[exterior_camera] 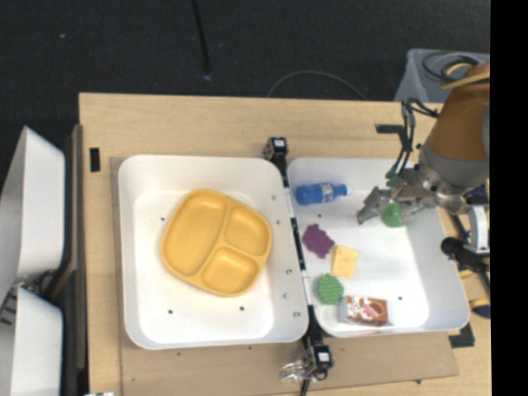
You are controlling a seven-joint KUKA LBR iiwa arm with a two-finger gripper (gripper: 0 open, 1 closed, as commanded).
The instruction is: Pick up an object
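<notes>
The pincer point(386, 207) hangs low in the right bin point(417, 304), at its far right, fingers spread around a green ball point(393, 214); it grasps nothing yet. This looks like the grasping step; next it must clench on the ball, then lift.

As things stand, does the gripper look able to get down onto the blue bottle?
Probably yes: the blue bottle lies alone near the right bin's far-left corner, nothing on it, and the gripper sits just to its right.

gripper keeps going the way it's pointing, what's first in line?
Probably the green ball right at the gripper, then the bin floor. Depth is unclear from this slanted view.
</notes>
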